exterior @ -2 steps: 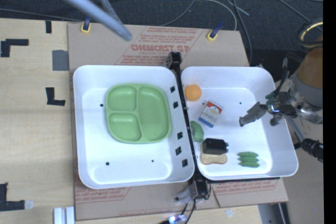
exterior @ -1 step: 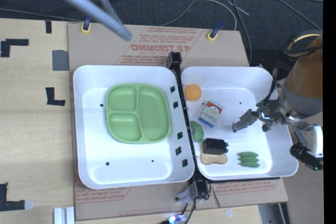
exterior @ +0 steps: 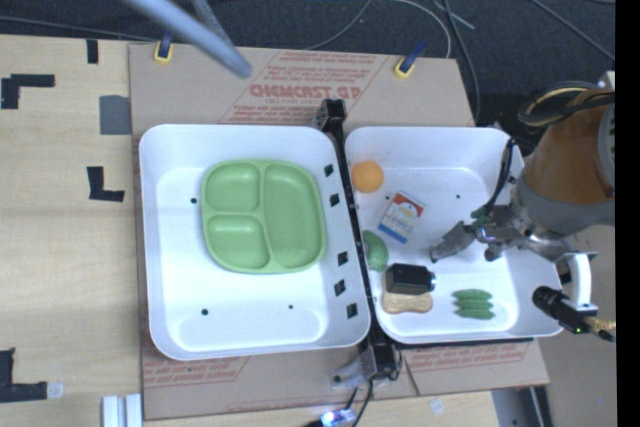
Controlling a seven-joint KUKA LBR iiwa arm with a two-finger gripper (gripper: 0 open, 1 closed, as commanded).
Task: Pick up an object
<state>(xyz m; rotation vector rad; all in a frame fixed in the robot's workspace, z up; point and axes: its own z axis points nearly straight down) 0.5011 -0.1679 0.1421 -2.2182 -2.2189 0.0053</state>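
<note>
The right bin (exterior: 440,147) holds several small objects. An orange ball (exterior: 367,177) lies near its back left corner, with a small white, red and blue box (exterior: 402,215) just in front of it. A green rounded piece (exterior: 375,250) rests against the left wall. A black block (exterior: 408,277) sits on a tan piece (exterior: 408,303) near the front, and a green pea pod (exterior: 473,304) lies to their right. My gripper (exterior: 462,241) hangs low over the bin's right half, to the right of the box and behind the pea pod.
The left bin (exterior: 170,315) carries a light green divided plate (exterior: 264,216). The arm's grey and orange wrist (exterior: 560,170) covers the right bin's right wall. A black divider (exterior: 345,215) runs between the bins. Cables lie on the dark floor behind.
</note>
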